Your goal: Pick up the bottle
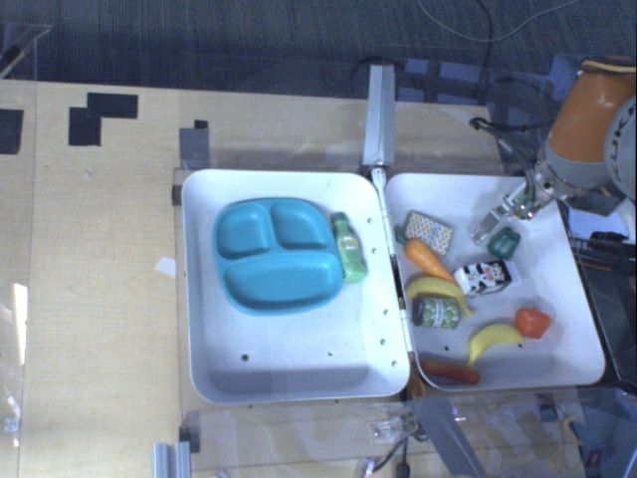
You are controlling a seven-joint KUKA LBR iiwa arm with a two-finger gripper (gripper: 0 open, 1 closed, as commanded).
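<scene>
The bottle [347,248], a single pale green one with a yellowish label, lies on its side in the left bin [289,366]. It rests against the right edge of the blue divided tray [279,255], the only tray there, and it is close to the wall between the two bins. The tray has three compartments, two small at the far side and one long at the near side.

The right bin [572,297] holds the rest. Taking the bottle as the mark: just across the wall from it lies one carrot [429,258], and beyond the carrot a patterned packet [429,231]. Nearer the camera than the carrot are two bananas, one [435,288] curled over a small dark green can [436,313] and the other banana [495,340] further right. One red tomato-like piece [532,322] sits next to that second banana, one black-and-white carton [484,277] lies right of the carrot, one dark teal block [504,242] lies beyond it, and one reddish sausage [450,371] lies at the near wall.

The gripper [492,226] hangs over the far side of the right bin, well apart from the bottle, just beside the teal block. Its fingers look slightly parted with nothing between them.
</scene>
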